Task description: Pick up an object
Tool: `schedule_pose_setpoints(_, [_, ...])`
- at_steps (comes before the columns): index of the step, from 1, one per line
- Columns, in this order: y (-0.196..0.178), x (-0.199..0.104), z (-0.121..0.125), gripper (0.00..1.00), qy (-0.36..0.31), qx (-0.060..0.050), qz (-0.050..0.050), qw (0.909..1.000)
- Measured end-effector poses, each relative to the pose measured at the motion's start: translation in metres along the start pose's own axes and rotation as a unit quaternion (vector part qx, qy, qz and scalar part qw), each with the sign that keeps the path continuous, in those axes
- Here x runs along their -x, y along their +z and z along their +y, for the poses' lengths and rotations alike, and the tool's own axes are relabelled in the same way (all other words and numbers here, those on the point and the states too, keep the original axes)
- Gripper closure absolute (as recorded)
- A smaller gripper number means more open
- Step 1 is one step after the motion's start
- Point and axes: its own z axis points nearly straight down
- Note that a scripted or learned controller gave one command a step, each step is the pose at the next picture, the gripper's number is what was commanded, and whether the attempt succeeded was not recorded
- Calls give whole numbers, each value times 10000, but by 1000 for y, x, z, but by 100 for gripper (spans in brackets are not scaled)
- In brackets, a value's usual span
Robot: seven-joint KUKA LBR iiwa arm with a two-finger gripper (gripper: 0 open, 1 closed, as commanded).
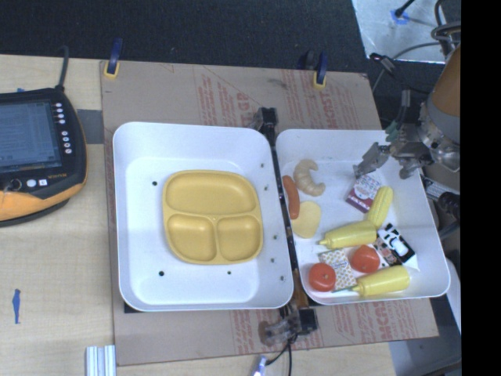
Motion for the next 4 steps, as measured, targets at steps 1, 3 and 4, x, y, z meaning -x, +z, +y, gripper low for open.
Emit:
schedule_pose_setpoints(1, [127,40,0,0,-1,55,-31,10000])
schedule_pose_setpoints(3, [116,41,0,0,-21,61,-54,10000])
schedule_pose_setpoints(4, [144,50,-26,0,-4,-5,-2,10000])
